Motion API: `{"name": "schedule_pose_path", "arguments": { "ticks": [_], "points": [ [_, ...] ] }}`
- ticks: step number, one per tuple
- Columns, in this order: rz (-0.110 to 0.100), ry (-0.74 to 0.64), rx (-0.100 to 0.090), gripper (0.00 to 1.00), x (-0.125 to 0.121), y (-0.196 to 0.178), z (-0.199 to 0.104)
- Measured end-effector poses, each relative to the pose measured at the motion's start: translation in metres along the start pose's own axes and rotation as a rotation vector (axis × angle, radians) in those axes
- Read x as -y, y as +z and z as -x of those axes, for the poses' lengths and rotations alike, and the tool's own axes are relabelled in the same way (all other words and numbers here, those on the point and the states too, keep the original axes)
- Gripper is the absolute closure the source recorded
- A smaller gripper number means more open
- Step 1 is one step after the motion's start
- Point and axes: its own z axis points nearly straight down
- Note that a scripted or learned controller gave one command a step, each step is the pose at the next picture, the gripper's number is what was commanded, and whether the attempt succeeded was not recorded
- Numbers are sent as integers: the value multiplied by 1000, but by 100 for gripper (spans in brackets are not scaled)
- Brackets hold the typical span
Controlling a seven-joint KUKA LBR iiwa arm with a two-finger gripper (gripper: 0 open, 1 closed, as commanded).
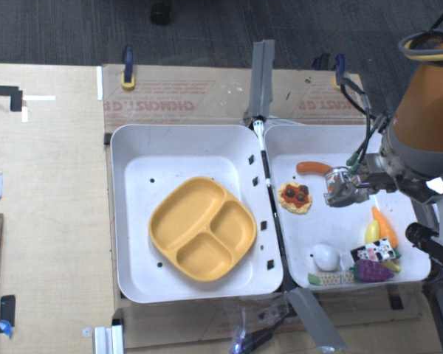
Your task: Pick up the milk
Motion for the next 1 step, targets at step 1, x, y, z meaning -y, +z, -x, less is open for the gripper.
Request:
{"name": "schedule_pose_path", "arguments": {
  "ticks": [1],
  "points": [
    [-2,-1,2,100,-1,-8,1]
  ]
}}
